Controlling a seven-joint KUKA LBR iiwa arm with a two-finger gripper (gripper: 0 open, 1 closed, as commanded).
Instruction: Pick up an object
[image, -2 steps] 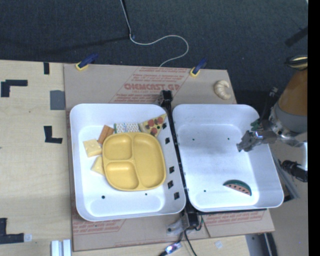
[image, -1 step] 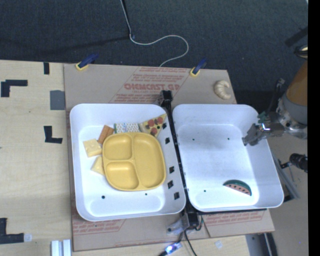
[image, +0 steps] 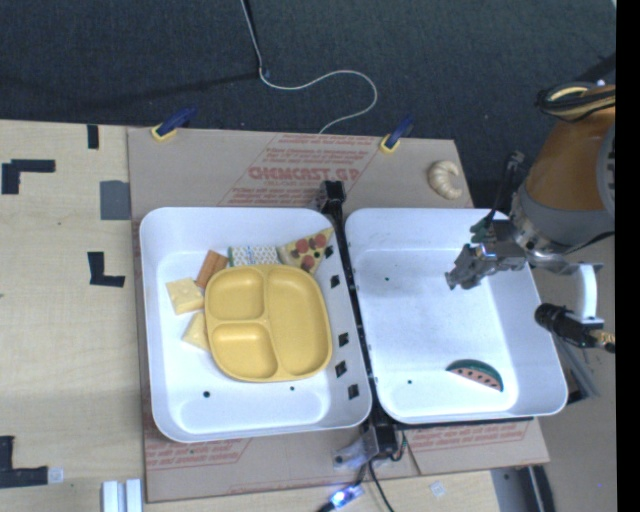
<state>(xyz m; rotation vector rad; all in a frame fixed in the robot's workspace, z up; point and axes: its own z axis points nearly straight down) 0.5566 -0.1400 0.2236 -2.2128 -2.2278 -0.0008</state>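
Two white bins side by side — the gripper (image: 466, 270) over the right one.

The left bin (image: 170, 400) holds a yellow divided plate (image: 268, 322) with toy food pieces (image: 195, 290) tucked around its upper left edge. In the right bin (image: 420, 320), a watermelon slice (image: 475, 375) lies near the front right corner — well apart from the gripper, which hangs above the bin's upper right part; whether its fingers are spread or closed I cannot tell, and nothing shows between them.
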